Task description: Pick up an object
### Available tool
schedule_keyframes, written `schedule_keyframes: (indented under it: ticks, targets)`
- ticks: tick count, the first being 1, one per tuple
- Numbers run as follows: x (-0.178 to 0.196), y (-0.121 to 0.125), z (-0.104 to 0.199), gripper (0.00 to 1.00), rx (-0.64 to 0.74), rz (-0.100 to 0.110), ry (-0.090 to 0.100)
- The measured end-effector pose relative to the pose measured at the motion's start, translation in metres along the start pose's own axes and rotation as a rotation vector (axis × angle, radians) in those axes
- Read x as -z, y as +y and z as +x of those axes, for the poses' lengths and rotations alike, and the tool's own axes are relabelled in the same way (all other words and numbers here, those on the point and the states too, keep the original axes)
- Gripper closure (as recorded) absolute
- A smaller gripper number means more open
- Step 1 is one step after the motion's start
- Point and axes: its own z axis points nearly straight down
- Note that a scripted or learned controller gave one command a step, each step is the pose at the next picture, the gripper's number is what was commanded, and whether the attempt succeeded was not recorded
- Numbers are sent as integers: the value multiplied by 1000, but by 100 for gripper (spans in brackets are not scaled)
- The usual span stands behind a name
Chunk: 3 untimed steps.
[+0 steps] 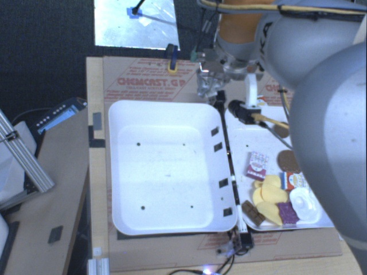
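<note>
My gripper (225, 83) hangs under the orange-banded wrist, over the far end of the divider between the two bins. Nothing shows in its grasp. The right bin (241, 136) holds the objects: a dark-headed tool with a wooden handle (255, 117) just below the gripper, a pink and white packet (257, 165), a brown round disc (288, 161), yellow pieces (268, 195), a purple block (288, 213), a white cup-like item (303, 203) and a brown bar (252, 213). The arm hides the right side of this bin.
The left bin (166, 165) lies beside the right one, with black clips (223, 182) along the shared wall. A yellow and blue clamp (172, 59) sits behind on the cardboard sheet. A shiny metal plate (135, 16) lies farther back.
</note>
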Motion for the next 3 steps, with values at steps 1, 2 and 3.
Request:
schedule_keyframes:
  ticks: [1,2,3]
  targets:
    - [-43,-2,78,100,5,7,1]
    - [50,1,136,100,5,-7,6]
    - [85,1,131,100,1,-1,1]
